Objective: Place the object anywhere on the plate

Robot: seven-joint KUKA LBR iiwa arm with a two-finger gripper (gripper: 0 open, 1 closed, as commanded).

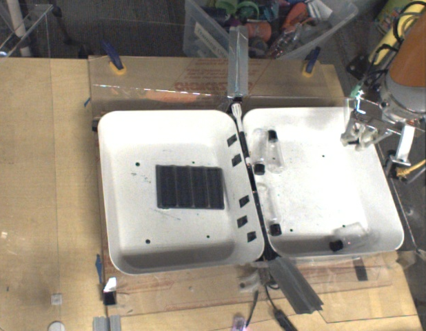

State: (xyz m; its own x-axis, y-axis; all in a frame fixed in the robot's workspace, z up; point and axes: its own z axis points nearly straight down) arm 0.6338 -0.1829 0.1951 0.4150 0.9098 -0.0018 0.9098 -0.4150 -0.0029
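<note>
A dark ridged rectangular plate [190, 187] lies flat in the middle of the left bin [123, 143]. In the right bin [323, 178] lie three clear, tube-like objects with black ends. One [271, 148] rests near the divider at the top left. Another [267, 211] lies along the divider lower down, and the third [348, 234] sits by the front right corner. My gripper [357, 135] hangs over the right bin's upper right corner, well away from all three objects and from the plate.
A metal divider with black clips [242, 178] runs between the bins. A clear tub of colourful toys [268, 9] stands behind them. Cables and yellow hoses [396, 26] hang at the upper right beside the arm.
</note>
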